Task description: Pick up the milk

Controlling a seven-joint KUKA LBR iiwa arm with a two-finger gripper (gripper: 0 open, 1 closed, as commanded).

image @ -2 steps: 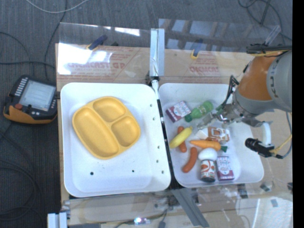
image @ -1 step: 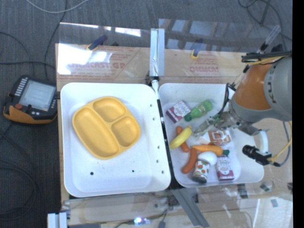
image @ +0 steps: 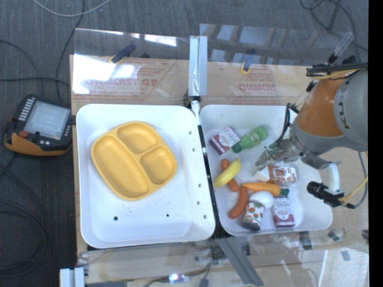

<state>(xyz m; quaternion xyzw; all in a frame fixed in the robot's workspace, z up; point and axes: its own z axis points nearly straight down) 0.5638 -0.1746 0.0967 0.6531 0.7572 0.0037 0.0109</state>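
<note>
Milk carton (image: 224, 139) is lying flat in the right bin's (image: 317, 220) far-left corner, probably light, stiff, slightly crushable; broad sides are offering best hold. Pincer (image: 270, 156) is hovering nearby; closure indeterminable.

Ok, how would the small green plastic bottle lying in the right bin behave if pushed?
The green plastic bottle lies on its side and looks round, so it would probably roll. It looks small and likely light, so a nudge may send it against the red-and-white carton beside it.

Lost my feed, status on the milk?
Gripper low in right bin, fingers unclear. Milk carton untouched at bin's far left. Green bottle beside it.
</note>
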